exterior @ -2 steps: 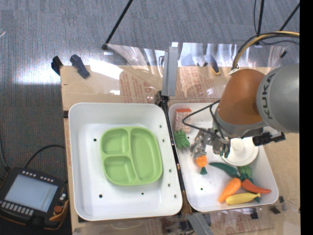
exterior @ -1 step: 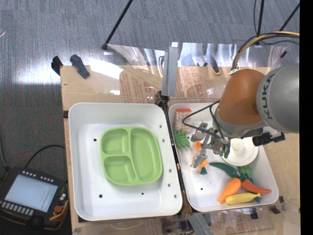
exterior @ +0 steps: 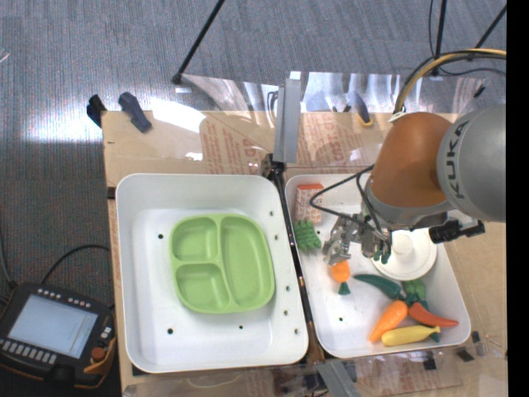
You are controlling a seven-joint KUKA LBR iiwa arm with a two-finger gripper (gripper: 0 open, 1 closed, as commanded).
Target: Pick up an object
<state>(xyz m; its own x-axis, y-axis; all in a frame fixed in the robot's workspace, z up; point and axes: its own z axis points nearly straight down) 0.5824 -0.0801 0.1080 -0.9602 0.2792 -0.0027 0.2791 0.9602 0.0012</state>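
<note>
My gripper [exterior: 345, 245] hangs low in the right bin [exterior: 459, 304], at its middle left, under the orange wrist band. Just below it lies a small orange vegetable with a green stem [exterior: 340, 272]; I cannot tell whether they touch. To the gripper's left sits a green leafy toy [exterior: 308, 236], with a red-and-white box [exterior: 310, 198] behind that. A dark green chili [exterior: 378, 284], an orange carrot [exterior: 388, 320], a yellow piece [exterior: 411, 335] and a red-orange pepper [exterior: 431, 314] lie at the bin's front right. Nothing is seen held.
A white round dish [exterior: 407, 256] sits right of the gripper, partly under the arm. The left bin [exterior: 140, 222] holds a green three-part plate [exterior: 221, 263]. A divider wall [exterior: 291, 246] separates the bins. A teach pendant [exterior: 54, 329] lies at the lower left, off the bench.
</note>
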